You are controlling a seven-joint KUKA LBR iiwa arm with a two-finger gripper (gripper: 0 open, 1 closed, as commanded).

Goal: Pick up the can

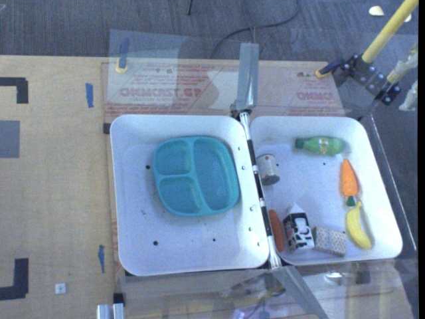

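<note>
The can [267, 169] is small and silver-grey. It lies in the right bin [378, 178], close against that bin's left wall and about halfway along it. Nothing touches the can, and bare white bin floor surrounds it on its right and near sides.
A green bottle [321, 145], a carrot [348, 178] and a banana [358, 226] lie in the right bin. Along its near edge are a patterned block [330, 240], a black-and-white carton [299, 231] and a reddish sausage [275, 230]. A teal divided plate [196, 175] sits in the left bin [133, 231].
</note>
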